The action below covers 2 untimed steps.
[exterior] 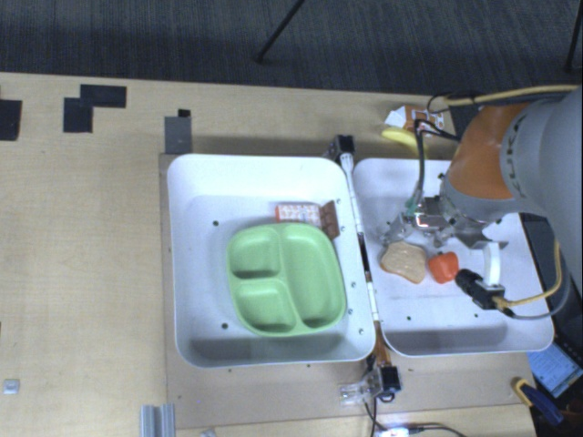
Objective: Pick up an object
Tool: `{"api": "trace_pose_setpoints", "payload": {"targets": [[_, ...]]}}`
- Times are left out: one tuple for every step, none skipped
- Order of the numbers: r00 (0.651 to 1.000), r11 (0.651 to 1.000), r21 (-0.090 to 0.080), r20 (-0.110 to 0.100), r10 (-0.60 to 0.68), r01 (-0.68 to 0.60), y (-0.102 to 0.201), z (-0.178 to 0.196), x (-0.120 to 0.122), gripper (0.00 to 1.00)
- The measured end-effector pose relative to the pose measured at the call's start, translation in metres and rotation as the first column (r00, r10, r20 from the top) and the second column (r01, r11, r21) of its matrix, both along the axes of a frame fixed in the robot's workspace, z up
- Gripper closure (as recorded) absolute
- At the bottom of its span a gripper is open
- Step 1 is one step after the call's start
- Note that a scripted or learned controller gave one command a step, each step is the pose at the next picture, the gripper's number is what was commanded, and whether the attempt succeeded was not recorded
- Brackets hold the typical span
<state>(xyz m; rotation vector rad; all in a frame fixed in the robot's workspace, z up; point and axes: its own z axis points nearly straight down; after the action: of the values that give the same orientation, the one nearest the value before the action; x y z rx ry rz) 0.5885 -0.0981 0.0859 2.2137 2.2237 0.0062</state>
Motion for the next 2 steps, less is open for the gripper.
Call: {"api": "trace_pose_setpoints", "payload": {"targets": [[1.0, 1.0, 0.0, 0.005, 0.003, -0.003, 0.0001, 0.012, 0.0019, 1.0], [1.0, 1.0, 0.0, 0.005, 0.002, -0.002, 0.0001, 0.0118, 0.0017, 0.0]]}}
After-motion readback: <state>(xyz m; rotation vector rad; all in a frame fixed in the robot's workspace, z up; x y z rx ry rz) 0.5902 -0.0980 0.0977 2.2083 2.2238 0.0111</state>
